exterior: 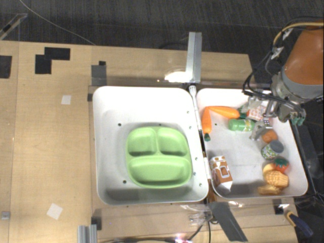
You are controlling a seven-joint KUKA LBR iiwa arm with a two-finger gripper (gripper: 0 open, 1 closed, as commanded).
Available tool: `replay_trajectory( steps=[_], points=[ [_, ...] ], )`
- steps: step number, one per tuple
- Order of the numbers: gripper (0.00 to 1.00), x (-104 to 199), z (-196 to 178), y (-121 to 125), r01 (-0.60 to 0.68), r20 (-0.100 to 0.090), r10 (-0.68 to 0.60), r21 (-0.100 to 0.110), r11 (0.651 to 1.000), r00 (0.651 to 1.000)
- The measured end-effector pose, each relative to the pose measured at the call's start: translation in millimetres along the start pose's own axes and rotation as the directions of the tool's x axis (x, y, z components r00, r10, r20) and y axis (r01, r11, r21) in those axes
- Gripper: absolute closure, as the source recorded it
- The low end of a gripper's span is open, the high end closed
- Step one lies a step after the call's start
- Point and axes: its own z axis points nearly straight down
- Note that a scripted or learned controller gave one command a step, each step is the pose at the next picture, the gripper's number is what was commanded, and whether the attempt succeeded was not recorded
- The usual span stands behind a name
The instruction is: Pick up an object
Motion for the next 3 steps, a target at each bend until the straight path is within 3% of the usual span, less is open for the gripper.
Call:
replay_trajectory(
  steps=[1,2,3],
  points=[
    [0.00,33.2,126.3,36.9,-0.080,0.001,0.080,0.000,0.997,0.997],
    [0.00,-65.5,136.0,37.2,-0.105,-0.011,0.105,-0.001,0.994,0.994],
    [0.00,4.3,134.2,23.6,-0.343,0.004,0.343,-0.002,0.939,0.939]
  ],
)
